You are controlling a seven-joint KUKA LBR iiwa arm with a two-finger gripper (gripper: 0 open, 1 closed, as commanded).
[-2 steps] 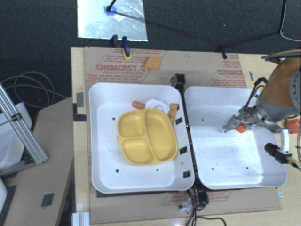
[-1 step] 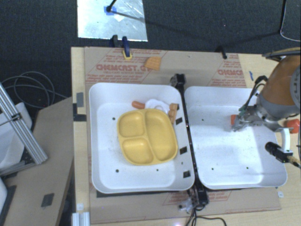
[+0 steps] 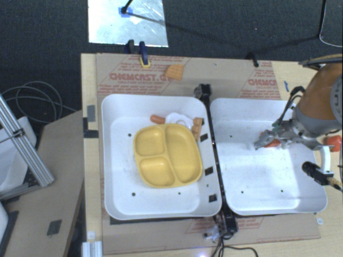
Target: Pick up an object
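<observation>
My gripper hangs low over the right bin, near the middle of its far half, with the arm coming in from the right. A small orange-red thing shows right at the gripper's tip; whether it sits in the grip is unclear. In the left bin a yellow divided plate lies in the middle. Behind the plate are an orange sausage-shaped piece, a white piece and a small brown piece by the bin's right wall.
A black divider rail runs between the two bins. A tan cracker-like piece lies on the cardboard behind the left bin, near blue and yellow clamps. A shiny sheet lies on the floor beyond.
</observation>
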